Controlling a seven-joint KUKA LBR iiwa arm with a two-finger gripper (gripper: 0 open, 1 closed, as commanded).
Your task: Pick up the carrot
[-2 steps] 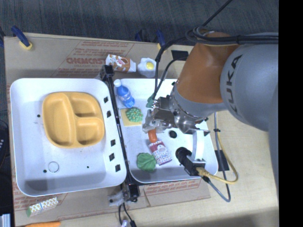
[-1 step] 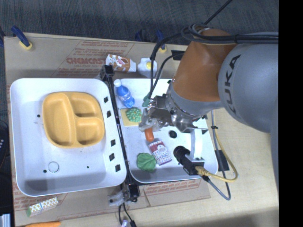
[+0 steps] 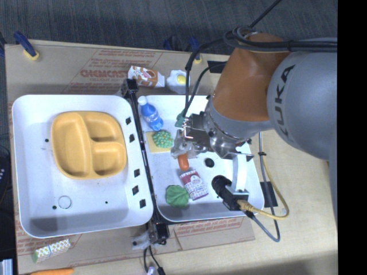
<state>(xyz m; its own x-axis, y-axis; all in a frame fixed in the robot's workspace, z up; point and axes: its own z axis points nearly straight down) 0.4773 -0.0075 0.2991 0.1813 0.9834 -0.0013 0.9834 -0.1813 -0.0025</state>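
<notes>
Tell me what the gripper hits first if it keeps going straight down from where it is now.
Most likely the carrot: the gripper hangs just above it in the right bin. Depth is hard to judge from this slanted view, so it might graze the red-and-white packet beside it.

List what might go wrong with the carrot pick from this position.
1. The carrot lies close against the red-and-white packet, so the gripper just above it may catch or nudge the packet instead.
2. The arm's wrist covers part of the carrot, so alignment is hard to judge and the grasp may slip off.
</notes>
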